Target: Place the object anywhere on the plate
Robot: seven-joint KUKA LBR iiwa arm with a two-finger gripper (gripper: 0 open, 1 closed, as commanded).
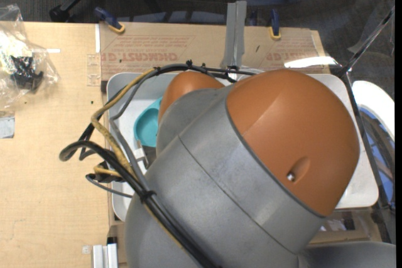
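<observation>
**Progress:** can't judge much. The arm (251, 185) leans in over the bins and blocks most of the bench. The claw is somewhere below it; can't tell if it's holding anything. The object to be placed can't be made out. A teal piece (149, 125), likely the plate, peeks out at the arm's left, inside the bin (119, 86). Only a curved sliver shows, w/ nothing on that sliver. My guess: placing not confirmed, the whole job may be left to do.

**Items, by material and shape:**

1. Arm: big grey casing, matte, lightly scuffed, rounded like a barrel. Orange-brown dome cap, smooth, w/ a small screw or plug near its lower edge. A second orange cap (188, 88) sits farther in.
2. Cables (116, 163): black and yellowish, thin, looping off the arm's left side over the bin edge; some bundled, one runs across the far rim.
3. Bin: white, shallow, thin-walled, rounded corners; looks like plastic. Its far-left corner and left wall show; a white edge at right (364, 191).
4. Teal piece: smooth, glossy-ish, curved rim.
5. Bench top (44, 135): pale wood grain, flat.
6. Cardboard sheet (176, 50): brown, printed red lettering, held at the far side by clamps (110, 21).
7. Clear bag (22, 63): crinkled plastic, small dark parts inside, far left.
8. Grey upright bracket (235, 31): flat metal, far middle.
</observation>
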